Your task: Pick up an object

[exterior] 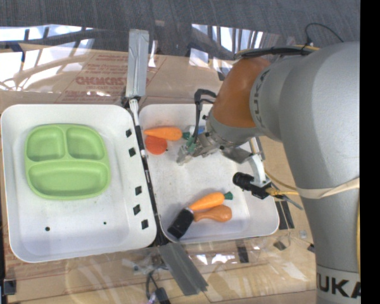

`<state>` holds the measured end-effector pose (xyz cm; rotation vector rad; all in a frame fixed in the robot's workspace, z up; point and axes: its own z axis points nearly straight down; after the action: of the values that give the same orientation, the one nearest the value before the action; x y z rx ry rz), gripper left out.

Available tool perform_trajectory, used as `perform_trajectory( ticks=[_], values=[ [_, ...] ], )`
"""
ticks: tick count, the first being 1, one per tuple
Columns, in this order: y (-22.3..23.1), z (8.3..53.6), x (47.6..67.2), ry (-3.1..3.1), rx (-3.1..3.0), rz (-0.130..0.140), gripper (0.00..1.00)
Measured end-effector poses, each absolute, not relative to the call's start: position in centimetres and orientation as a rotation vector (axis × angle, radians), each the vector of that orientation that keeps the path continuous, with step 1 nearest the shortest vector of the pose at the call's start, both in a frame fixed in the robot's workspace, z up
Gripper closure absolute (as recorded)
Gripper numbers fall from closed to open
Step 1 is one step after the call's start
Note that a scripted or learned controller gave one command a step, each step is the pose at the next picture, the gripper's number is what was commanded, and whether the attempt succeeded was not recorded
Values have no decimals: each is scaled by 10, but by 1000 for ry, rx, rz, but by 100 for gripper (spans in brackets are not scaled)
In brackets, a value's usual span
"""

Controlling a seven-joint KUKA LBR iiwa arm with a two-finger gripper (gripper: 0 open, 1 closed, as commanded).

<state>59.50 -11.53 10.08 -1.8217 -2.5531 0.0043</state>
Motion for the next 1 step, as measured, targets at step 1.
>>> perform_trajectory(
  ticks=[1],
  values=[
    [-115,101,595,-2553,-1822,5,0]
  ],
)
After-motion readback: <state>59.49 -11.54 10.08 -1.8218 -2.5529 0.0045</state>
